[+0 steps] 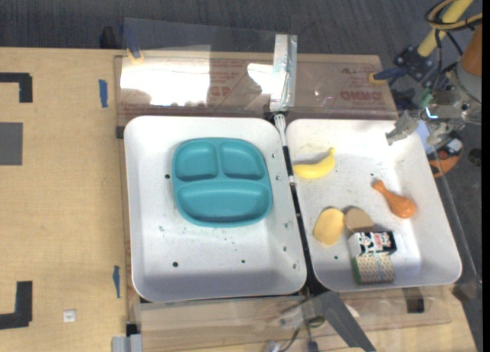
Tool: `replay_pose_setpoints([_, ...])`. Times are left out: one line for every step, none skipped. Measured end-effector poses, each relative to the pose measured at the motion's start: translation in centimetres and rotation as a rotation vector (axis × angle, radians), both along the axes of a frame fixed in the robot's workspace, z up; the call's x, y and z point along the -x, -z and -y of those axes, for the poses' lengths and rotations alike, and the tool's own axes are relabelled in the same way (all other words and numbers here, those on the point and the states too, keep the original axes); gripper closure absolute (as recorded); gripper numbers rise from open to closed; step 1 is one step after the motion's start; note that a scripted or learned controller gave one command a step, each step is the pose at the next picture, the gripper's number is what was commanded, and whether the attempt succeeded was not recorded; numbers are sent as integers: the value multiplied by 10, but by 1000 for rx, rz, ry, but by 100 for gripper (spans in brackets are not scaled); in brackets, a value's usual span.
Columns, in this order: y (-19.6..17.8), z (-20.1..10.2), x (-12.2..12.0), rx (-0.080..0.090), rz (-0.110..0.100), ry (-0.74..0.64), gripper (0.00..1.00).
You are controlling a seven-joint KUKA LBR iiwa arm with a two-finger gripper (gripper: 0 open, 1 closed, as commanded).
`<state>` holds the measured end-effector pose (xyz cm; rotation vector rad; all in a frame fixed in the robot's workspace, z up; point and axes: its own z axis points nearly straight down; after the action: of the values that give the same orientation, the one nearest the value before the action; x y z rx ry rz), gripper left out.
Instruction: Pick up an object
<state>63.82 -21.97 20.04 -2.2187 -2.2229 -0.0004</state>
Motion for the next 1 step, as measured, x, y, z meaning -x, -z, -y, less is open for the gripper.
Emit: replay_pose_setpoints([101, -8, 45, -11, 8, -69, 0])
